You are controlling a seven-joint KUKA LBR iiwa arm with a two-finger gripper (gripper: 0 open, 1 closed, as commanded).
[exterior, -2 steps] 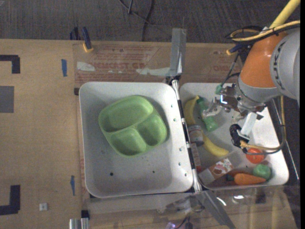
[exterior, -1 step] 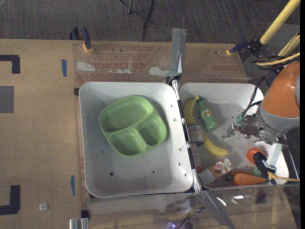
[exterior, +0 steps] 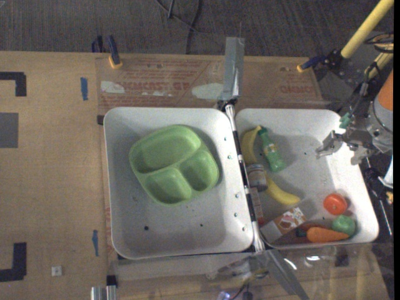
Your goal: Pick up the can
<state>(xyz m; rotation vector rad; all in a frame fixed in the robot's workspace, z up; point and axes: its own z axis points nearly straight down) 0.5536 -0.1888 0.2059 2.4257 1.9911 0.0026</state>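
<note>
Lying on its side against the left wall of the right bin (exterior: 312,114), the can (exterior: 256,177) is seen as a small, short cylinder with a dark, brownish label and a paler metal end – its print is too small and blurred to be read. It is set between the two ends of a yellow banana (exterior: 267,179), which curves around it from above to lower right, and a green bottle (exterior: 271,152) with a paler label lies just beside it, up and to the right.

The end effector (exterior: 345,144) is seen at the right edge of the right bin, well apart from the can, with grey metal parts spread out over the bin's rim; whether its fingers are open or closed cannot be told, since they are small and merged with the mount behind them. Nothing is seen between them. The arm above it is cut off by the frame edge – an orange patch is all that is made out.

In the bin's lower right corner an orange round thing (exterior: 335,203), a green lump (exterior: 344,224) and a carrot (exterior: 325,234) are crowded together, beside a flat packet (exterior: 284,222) printed in red and white. A green divided plate (exterior: 174,164) is held by the left bin (exterior: 125,217) on the worktop (exterior: 50,167).
</note>
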